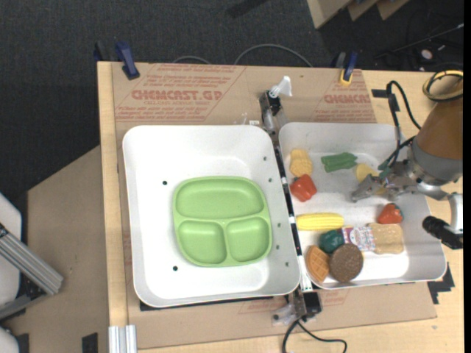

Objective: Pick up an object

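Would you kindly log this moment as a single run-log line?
gripper: low in right bin, nothing seen held | nearest: yellow piece, green block | green tray: left bin

Your arm reaches in from the right, its orange band above the grey wrist. The gripper (pixel 366 190) points leftward and down, its fingers spread apart with nothing between them.

Red print reading "CHEMCAST G.P" (pixel 176 95) stands on the brown board (pixel 110 197) covering the table, far left of the tool (pixel 366 191) and beyond it. A second "CHEMCAST" print (pixel 343 97), nearer the tool, is partly readable.
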### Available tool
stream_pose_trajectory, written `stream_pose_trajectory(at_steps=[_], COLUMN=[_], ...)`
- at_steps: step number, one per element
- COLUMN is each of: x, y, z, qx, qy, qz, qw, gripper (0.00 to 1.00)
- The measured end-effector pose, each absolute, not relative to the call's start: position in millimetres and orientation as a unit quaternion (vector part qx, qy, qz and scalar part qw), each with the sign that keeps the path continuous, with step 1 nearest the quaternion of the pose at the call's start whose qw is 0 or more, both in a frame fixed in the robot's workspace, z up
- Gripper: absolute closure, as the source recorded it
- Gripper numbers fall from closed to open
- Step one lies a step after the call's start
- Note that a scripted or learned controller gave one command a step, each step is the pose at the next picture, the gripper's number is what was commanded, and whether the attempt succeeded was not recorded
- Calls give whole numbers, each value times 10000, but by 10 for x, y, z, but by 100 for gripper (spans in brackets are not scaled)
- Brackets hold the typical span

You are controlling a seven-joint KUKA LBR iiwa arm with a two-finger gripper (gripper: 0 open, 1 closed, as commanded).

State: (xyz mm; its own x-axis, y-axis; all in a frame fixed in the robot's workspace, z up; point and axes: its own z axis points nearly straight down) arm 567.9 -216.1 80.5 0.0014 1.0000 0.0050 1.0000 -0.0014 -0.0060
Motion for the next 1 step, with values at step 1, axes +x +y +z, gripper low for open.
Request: stream_pose_trajectory(at_steps=[1], x=[5354], y=[-2176], z=[849], qx=[-7069], qy=[-7074], qz=[-8], qw=[30], gripper=[0])
